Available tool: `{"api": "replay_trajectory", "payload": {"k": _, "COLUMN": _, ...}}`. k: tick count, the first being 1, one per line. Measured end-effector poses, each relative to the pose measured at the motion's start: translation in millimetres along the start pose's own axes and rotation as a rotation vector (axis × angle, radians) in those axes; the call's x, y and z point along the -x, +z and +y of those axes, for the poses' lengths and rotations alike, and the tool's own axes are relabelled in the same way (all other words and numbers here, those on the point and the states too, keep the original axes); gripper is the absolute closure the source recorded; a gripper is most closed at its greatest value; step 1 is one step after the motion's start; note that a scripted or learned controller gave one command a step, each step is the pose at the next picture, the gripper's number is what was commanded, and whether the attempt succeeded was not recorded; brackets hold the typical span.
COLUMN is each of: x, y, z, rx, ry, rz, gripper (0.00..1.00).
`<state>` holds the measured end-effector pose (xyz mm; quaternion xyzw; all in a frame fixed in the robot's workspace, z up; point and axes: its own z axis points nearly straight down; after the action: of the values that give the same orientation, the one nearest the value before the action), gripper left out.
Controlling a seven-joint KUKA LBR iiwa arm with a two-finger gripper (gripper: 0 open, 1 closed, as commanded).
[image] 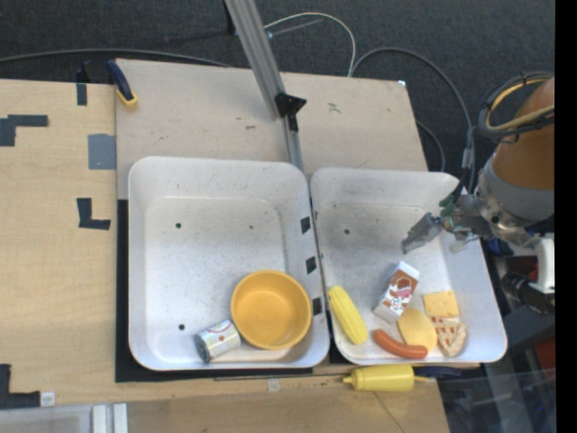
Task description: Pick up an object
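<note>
I am watching the gripper (424,233) hanging over the right bin (361,192), near its right wall; its grey fingers are pointing left and down, and I cannot tell how far apart they are standing. Nothing is sitting between them. Below it a small carton (398,293) is lying tilted, showing a red and white printed face that I am finding too small to read. Around it are lying a corn cob (347,315), a sausage (399,345), cheese (441,304) and a pizza slice (450,336). In the left bin (180,188) a yellow bowl (270,308) is resting beside a tin can (217,340) whose label is blurring out. A mustard bottle (382,379) is lying on the bench.
</note>
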<state>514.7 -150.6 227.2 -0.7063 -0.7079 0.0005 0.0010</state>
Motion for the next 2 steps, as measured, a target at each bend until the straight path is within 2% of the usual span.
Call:
{"api": "replay_trajectory", "payload": {"k": 1, "x": 0, "y": 0, "z": 0, "rx": 0.0, "ry": 0.0, "rz": 0.0, "gripper": 0.0}}
{"api": "replay_trajectory", "payload": {"k": 2, "x": 6, "y": 62, "z": 3, "rx": -0.005, "ry": 0.002, "rz": 0.0, "gripper": 0.0}}
